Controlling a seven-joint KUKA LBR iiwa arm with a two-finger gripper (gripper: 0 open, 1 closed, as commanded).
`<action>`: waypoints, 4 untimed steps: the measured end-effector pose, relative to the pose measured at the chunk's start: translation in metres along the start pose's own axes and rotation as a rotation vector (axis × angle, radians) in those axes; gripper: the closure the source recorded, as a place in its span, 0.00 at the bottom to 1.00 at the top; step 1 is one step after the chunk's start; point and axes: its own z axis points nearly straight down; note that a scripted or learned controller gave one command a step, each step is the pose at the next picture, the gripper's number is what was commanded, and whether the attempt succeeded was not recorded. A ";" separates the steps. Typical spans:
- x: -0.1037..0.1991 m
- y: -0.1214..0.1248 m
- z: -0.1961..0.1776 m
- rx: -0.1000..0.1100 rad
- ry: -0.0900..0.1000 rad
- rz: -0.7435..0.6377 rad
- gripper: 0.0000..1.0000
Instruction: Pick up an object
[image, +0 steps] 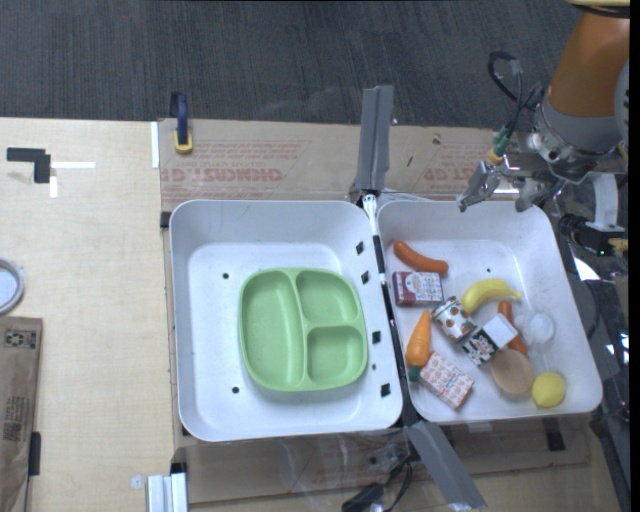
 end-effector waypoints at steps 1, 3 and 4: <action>0.005 -0.054 0.149 -0.002 0.000 0.045 0.00; 0.017 -0.129 0.154 -0.008 0.002 0.032 0.00; 0.015 -0.129 0.146 -0.008 0.001 0.037 1.00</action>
